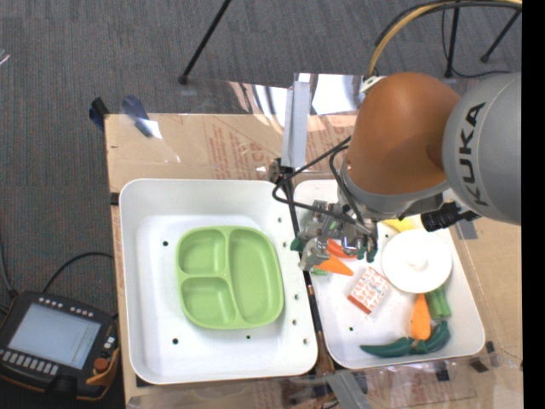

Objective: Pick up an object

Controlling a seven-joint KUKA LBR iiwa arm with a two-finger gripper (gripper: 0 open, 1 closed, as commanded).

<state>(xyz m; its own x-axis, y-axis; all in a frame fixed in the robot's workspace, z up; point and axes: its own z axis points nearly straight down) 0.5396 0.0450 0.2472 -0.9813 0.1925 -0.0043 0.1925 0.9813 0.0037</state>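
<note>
Pendant (58,339): We note it nearest, at the lower left, off the tabletop (213,143).
Left bin (140,203): We see a green divided plate (230,277) lying flat at its centre, with bare white floor all round.
Right bin (473,331): We count a green pepper (400,345) at the near wall, an orange carrot (421,318) just behind it, a red-and-white packet (369,290), and a white round lid (416,262).
Jaws (336,247): They hang low at the right bin's left side, over a small orange piece (336,267). We cannot tell how far they are open, nor whether they have hold of anything; wrist and cables mask them.
Step in hand: We judge this the reach onto the orange piece; no lift is evident.
Next move: It calls for closing on that piece, then rising straight.
Edges: The wall between the bins lies just beside the jaws on the left.
Open room: The lid and packet crowd the right; we judge upward the freest path.
</note>
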